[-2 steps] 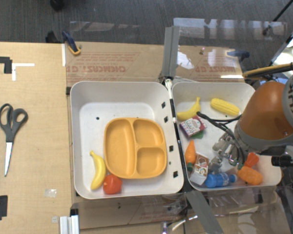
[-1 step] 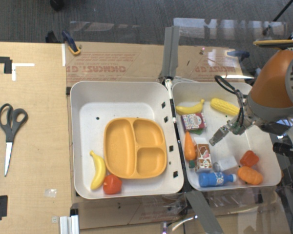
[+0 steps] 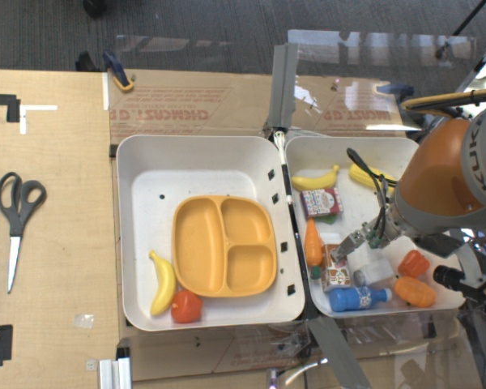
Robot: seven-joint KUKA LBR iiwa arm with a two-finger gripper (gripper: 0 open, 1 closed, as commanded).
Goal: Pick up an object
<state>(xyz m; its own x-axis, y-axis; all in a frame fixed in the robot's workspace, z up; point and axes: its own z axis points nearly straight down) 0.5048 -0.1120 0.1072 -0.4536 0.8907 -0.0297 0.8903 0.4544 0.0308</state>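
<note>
Two shallow white bins sit side by side on a wooden bench. The left bin (image 3: 138, 217), smooth-walled with rounded corners, holds a yellow three-compartment plastic tray (image 3: 224, 245) near its centre; open floor remains along the bin's far and left sides. A yellow banana (image 3: 162, 284) and a red tomato-like ball (image 3: 186, 306) lie touching at the near left corner, just off the tray's edge.

The right bin (image 3: 324, 144) is crowded. The gripper (image 3: 348, 245) hangs low over its middle, reached in from the right; whether its fingers are apart or together cannot be told. Just left of it stands an orange carrot (image 3: 312, 244), with a small printed packet (image 3: 336, 275) below. A blue bottle (image 3: 358, 298) lies along the near wall, beside two orange pieces (image 3: 413, 278). Toward the far wall lie a second banana (image 3: 316, 180), a maroon packet (image 3: 321, 203) and another yellow piece (image 3: 363, 175) partly behind the arm.

Scissors (image 3: 18, 209) rest on the bench, well left of the bins.
</note>
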